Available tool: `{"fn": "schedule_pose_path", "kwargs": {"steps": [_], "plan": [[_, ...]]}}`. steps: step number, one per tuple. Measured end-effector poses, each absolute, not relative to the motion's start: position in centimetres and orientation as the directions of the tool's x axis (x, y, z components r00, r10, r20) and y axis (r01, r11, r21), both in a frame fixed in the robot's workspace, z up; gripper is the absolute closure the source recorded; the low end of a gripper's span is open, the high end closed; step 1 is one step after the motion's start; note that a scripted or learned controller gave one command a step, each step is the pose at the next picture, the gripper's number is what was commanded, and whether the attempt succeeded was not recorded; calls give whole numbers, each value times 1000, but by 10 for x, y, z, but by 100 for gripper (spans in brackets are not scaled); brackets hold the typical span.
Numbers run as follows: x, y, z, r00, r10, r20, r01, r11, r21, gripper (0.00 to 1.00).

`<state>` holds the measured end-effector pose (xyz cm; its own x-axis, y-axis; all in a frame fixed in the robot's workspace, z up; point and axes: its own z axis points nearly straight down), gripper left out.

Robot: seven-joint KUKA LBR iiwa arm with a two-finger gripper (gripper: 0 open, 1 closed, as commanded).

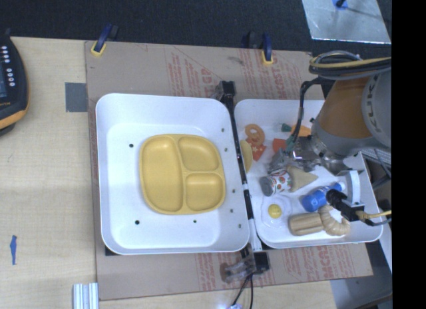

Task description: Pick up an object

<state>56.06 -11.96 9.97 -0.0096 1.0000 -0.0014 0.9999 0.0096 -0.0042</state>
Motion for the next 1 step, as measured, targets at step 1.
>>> {"fn": "schedule_pose_path", "kwargs": {"steps": [1], "plan": [[621, -135, 92, -7, 1000, -1, 1000, 7, 2, 0]]}}
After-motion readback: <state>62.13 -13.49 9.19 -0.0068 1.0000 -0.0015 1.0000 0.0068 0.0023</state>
